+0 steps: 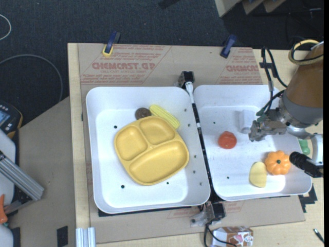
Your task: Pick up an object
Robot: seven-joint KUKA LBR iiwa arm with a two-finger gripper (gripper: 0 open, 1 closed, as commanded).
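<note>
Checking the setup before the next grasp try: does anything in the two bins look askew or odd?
The yellow divided tray in the left bin lies rotated, not square with the bin walls, and its upper edge seems to overlap a corn cob. In the right bin, nothing looks spilled or damaged.

One fixed camera looks down at a slant from above the bench [77, 138]; both white bins, left bin [97, 138] and right bin [226, 102], sit mid-frame; the arm [308, 86] enters from the right.

Two white bins [97, 153] side by side on a cardboard-topped counter [154, 60], clamps [109, 44] at back edge, dark carpet beyond.
</note>
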